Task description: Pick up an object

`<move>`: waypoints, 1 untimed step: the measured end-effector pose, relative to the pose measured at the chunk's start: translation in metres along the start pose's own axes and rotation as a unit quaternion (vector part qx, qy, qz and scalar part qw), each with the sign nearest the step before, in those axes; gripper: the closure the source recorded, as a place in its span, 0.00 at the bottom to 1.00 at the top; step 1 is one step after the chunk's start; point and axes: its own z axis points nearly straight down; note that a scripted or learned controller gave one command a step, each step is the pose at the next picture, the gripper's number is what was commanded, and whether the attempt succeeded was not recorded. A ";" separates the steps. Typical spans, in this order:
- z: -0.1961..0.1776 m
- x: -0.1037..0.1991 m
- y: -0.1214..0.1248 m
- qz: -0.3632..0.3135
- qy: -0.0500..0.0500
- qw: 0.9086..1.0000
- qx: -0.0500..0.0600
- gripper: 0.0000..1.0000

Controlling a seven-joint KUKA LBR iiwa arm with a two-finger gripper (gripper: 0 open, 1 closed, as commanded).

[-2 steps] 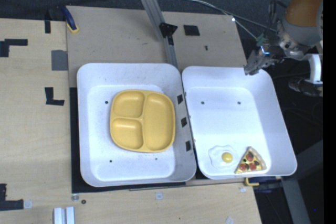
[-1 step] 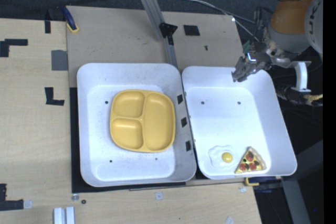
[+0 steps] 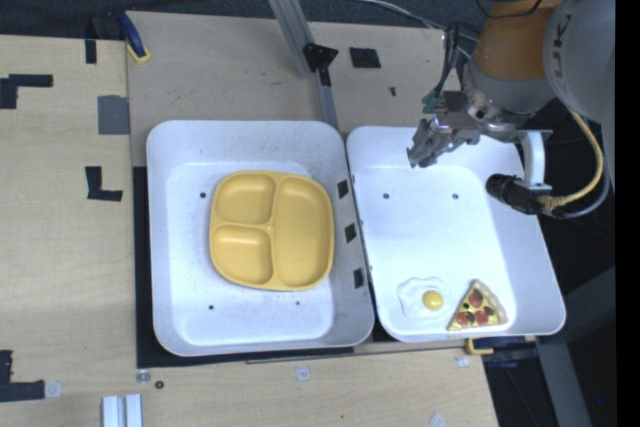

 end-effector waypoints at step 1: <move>-0.006 0.053 -0.015 0.000 0.000 1.000 0.000 1.00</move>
